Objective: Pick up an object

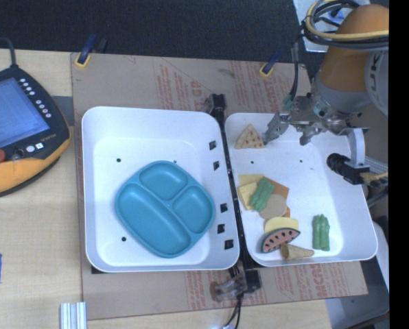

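Note:
My gripper (291, 133) hangs over the far part of the right bin (342, 184), open, with nothing between its fingers (274, 129). A tan triangular piece (248, 138) lies just to its left on the bin floor. Nearer the front lies a pile: a yellow slab (246, 189), a green pickle-like piece (262, 194), an orange wedge (281, 188), a tan round (276, 206) and a watermelon slice (280, 239). A second green piece (320, 232) lies apart at the front right.
The left bin (108, 136) holds a blue divided plate (165, 208). Black clips (218, 105) join the bins down the middle. A teach pendant (19, 129) rests on the bench at far left. A black fitting (345, 168) juts over the right bin's right rim.

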Motion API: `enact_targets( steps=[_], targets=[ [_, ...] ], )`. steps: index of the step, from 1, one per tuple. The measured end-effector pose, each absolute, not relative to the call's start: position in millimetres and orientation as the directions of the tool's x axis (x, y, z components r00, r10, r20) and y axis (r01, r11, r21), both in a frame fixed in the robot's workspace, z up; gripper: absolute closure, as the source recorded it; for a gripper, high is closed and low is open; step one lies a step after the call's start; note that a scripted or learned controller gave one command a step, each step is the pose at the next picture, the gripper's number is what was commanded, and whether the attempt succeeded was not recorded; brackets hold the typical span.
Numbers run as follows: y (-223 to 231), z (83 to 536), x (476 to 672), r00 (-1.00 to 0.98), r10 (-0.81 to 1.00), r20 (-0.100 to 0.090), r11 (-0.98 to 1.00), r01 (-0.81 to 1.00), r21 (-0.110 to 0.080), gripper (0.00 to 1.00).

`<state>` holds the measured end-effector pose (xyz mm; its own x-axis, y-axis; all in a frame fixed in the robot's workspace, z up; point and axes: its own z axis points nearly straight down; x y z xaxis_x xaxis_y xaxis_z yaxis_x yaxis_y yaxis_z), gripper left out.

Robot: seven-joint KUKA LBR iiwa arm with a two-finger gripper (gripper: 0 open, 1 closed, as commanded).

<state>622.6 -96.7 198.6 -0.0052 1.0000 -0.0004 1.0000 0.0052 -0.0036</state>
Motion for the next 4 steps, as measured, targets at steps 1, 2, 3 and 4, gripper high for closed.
enact_targets(
  steps=[1,2,3,4],
  targets=[
    [-115.3,168.5,550.9,-0.002,1.0,0.0,0.002,1.0,-0.013,0.0],
    [-115.8,87.8,545.5,-0.004,1.0,0.001,0.004,1.0,-0.009,0.0],
    [-100.6,93.5,554.9,-0.001,1.0,-0.013,0.001,1.0,0.003,0.0],
    [-99.0,103.5,554.9,-0.002,1.0,-0.006,0.002,1.0,0.0,1.0]
  ],
)
